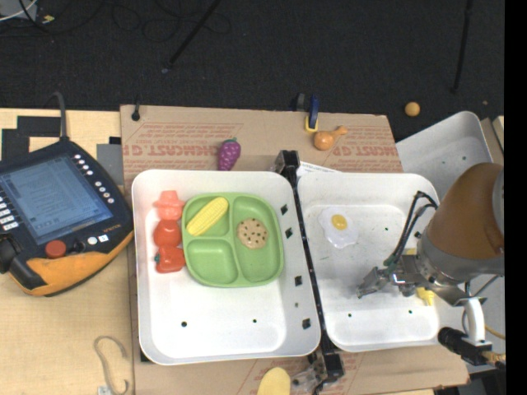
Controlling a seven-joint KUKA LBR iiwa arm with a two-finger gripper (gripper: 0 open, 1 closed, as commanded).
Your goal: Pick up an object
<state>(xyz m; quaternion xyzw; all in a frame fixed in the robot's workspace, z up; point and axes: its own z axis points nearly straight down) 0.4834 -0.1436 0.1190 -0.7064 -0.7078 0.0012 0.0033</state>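
Observation:
In the right bin (375, 336) lies a toy fried egg (339, 225), towards the bin's far left part. My gripper (371, 285) hangs low over the middle of this bin, nearer than the egg and to its right, with a clear gap of white floor between them. Nothing shows in its grasp. The left bin (214, 327) holds a green divided plate (218, 267) with a yellow corn cob (206, 215) and a cookie (252, 234) in its two far compartments. A red and orange toy bottle (168, 241) stands against the plate's left side.
A purple grape bunch (229, 153) and an orange pear-shaped toy (327, 138) lie on the cardboard behind the bins. A yellow toy (274, 381) sits at the front edge. A teach pendant (58, 212) rests on the left. My grey arm (465, 225) covers the right bin's right side.

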